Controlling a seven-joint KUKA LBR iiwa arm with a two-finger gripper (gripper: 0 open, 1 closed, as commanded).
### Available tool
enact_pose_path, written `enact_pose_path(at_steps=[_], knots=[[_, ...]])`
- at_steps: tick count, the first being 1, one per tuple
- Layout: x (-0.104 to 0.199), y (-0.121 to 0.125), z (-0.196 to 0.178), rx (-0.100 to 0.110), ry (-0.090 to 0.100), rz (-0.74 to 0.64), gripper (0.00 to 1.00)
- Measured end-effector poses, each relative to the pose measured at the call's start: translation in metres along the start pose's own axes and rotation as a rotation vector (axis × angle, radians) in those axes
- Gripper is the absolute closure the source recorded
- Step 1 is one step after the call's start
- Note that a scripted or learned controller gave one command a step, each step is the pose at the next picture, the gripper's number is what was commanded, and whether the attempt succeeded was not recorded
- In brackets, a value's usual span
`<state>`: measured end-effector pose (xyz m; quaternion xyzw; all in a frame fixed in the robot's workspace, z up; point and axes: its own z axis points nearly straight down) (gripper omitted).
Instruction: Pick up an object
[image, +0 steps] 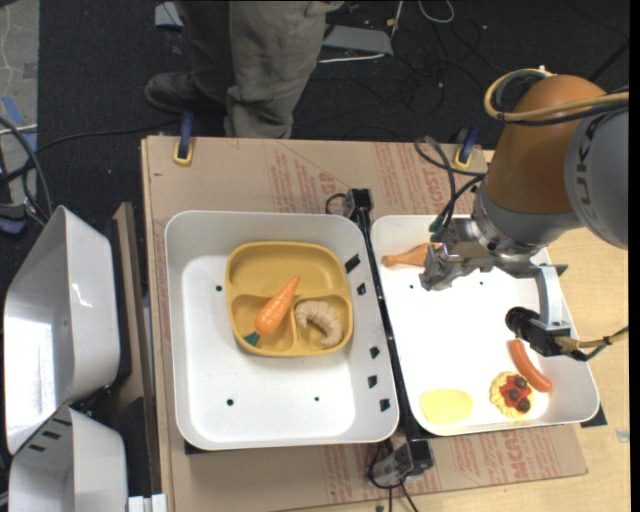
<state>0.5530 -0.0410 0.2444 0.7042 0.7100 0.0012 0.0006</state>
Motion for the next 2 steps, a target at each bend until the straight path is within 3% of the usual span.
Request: enact_pose_path(at_steps=[2], knots=[[0.106, 0.005, 0.024, 0.004, 0.000, 0.000, 1.00]])
